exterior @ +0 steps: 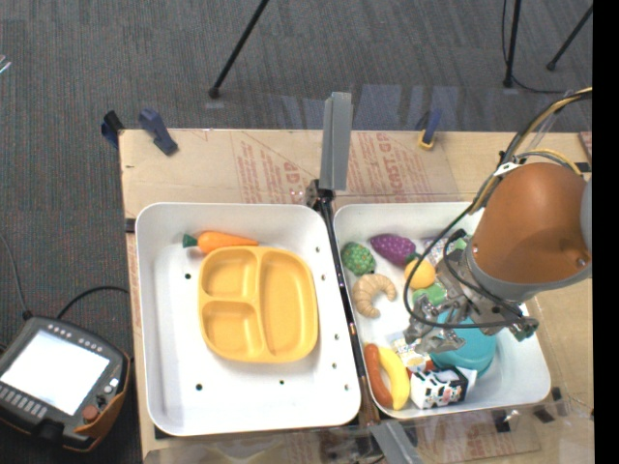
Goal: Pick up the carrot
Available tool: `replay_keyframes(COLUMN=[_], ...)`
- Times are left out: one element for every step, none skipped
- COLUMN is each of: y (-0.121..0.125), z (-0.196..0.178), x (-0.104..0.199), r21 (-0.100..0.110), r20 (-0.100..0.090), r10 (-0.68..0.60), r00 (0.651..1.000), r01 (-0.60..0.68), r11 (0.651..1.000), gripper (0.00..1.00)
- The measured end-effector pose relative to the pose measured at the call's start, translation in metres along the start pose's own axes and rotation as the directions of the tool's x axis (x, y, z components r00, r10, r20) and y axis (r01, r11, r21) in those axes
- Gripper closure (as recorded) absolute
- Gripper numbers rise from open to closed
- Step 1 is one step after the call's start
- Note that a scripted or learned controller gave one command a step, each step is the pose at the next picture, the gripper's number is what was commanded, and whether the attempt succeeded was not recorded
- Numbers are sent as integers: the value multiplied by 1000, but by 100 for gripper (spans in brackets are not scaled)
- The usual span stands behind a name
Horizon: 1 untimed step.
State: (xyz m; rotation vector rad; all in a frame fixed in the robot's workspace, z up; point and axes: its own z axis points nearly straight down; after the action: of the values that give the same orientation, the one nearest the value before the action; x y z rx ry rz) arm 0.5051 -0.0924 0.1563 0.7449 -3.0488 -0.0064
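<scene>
Two bins side by side. Carrot lying in left bin, touching far edge of yellow tray. Gripper well right of tray, low over right bin's clutter near teal cup; finger state impossible to tell.

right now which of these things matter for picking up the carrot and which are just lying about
Matter for the job:
carrot, in the left bin beside the yellow tray
gripper, over the right bin

Just lying about:
croissant
purple grapes
green fruit
banana
teal cup
</scene>
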Motion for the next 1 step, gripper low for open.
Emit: replay_keyframes(y=[61], z=[-32], x=[-8], r21=[2], r20=[4], r10=[74], r00=[997], r01=[-74], r11=[997], gripper=[100])
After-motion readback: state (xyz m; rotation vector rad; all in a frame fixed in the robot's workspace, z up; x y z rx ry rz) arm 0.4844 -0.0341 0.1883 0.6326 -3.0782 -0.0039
